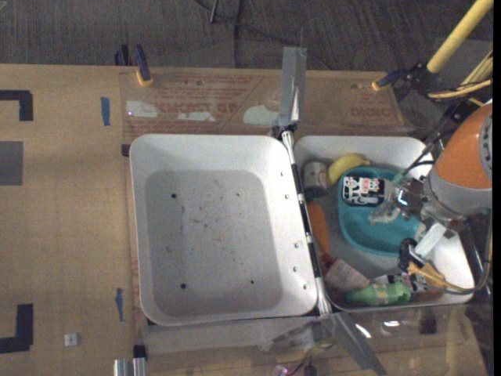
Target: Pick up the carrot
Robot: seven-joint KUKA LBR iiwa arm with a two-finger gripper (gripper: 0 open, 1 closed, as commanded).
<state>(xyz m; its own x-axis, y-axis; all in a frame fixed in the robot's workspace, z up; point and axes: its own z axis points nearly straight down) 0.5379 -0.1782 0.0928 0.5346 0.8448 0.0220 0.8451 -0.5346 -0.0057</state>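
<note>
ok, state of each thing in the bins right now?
carrot: lying along right bin's left wall, not gripped
gripper: over the teal plate
banana: lying at plate's far edge
green bottle: on its side by near wall
can: lying in far-left corner of the right bin

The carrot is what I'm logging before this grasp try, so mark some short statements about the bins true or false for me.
1. The carrot lies in the right bin, along its left wall. True.
2. The carrot sits on the teal plate. False: it lies beside the plate, on its left.
3. The gripper hangs over the teal plate. True.
4. The green bottle stands upright. False: it lies on its side near the bin's front wall.
5. A yellow banana lies in the right bin. True.
</note>
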